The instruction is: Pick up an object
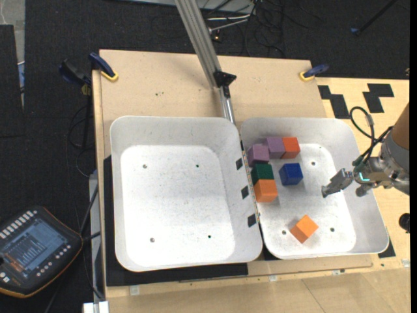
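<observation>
You have open floor around the lone orange cube (303,228); the block cluster (273,167) crowds the right bin's (365,233) left wall.

Arm, single unit — a rounded grey wrist housing (397,150) with an orange patch at its upper edge. Black cables (362,124) loop in a slack coil off the housing. Below it sits a silver-grey mounting block carrying a small teal light. Gripper (333,186) — dark grey metal, slim, angular, tapering to a narrow tip.
</observation>
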